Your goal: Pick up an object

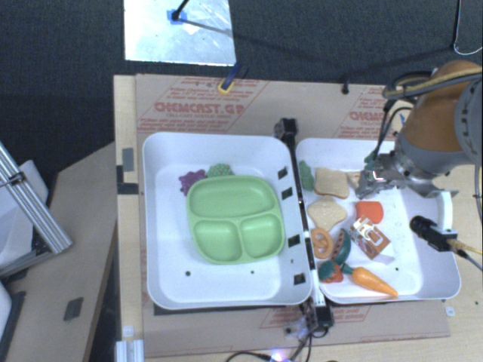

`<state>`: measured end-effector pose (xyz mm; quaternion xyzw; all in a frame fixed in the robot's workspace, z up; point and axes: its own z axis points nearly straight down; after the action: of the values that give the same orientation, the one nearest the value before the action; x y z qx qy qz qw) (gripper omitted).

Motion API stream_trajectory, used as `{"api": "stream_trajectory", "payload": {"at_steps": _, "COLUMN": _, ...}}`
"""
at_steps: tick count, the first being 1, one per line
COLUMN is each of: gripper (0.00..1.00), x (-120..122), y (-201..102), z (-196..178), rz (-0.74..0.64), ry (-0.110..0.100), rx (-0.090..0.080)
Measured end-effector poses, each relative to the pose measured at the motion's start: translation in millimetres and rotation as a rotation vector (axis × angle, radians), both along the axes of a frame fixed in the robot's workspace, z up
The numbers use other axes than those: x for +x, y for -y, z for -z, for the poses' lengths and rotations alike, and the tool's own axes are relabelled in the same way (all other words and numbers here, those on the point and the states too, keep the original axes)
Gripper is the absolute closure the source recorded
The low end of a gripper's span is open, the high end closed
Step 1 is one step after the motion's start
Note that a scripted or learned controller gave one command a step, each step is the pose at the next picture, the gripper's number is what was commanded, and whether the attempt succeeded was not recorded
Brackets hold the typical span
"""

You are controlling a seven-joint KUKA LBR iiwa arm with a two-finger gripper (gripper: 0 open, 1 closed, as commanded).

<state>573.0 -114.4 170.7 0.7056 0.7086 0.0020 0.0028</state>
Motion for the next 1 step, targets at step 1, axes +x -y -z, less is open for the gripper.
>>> {"api": "stream_trajectory", "payload": {"at_steps": 1, "gripper": 1.00, "x": 1.8, "y": 0.2, "z": -54.2, "rz": 0.000, "ry": 0.001, "rx": 0.000}}
